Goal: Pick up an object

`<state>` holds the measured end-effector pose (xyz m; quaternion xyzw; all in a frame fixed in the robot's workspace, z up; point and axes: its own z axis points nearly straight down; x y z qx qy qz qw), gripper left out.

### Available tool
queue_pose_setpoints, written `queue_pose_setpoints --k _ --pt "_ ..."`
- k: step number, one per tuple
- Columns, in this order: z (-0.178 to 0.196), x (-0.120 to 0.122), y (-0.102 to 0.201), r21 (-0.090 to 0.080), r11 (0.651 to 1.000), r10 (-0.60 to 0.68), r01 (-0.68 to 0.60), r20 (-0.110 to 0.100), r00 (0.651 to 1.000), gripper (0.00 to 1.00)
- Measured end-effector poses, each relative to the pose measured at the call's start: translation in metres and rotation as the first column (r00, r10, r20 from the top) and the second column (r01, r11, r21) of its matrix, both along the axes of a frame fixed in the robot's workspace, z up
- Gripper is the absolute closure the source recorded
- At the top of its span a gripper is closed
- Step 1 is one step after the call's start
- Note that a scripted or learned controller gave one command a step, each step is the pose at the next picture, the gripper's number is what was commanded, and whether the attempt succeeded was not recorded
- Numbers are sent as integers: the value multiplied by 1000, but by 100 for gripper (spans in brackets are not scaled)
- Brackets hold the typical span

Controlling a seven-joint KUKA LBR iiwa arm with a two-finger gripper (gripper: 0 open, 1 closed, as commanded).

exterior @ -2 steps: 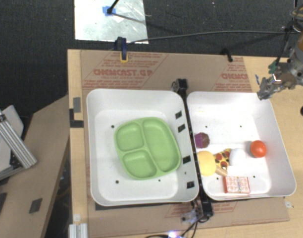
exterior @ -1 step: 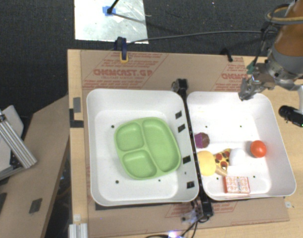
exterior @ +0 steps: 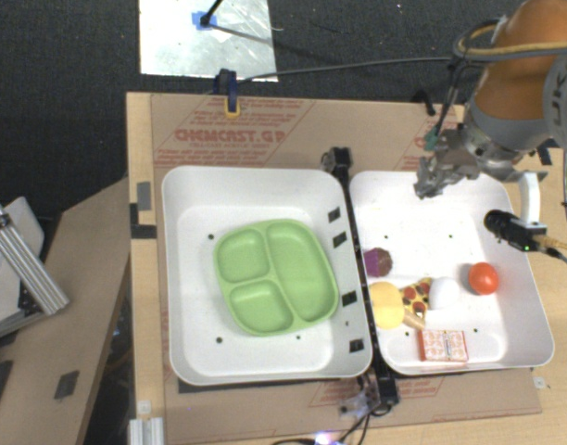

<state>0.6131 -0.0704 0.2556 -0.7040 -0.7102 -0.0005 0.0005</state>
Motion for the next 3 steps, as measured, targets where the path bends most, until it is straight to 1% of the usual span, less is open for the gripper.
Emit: queue_pose_setpoints --k 1,2,3 --pt "-13 3 48 0 1000 0 0 0 1000 100" --pt "-17 10 104 0 1000 1 -1 2 1000 100" --pt "-29 5 164 1 1000 1 -1 0 1000 100"
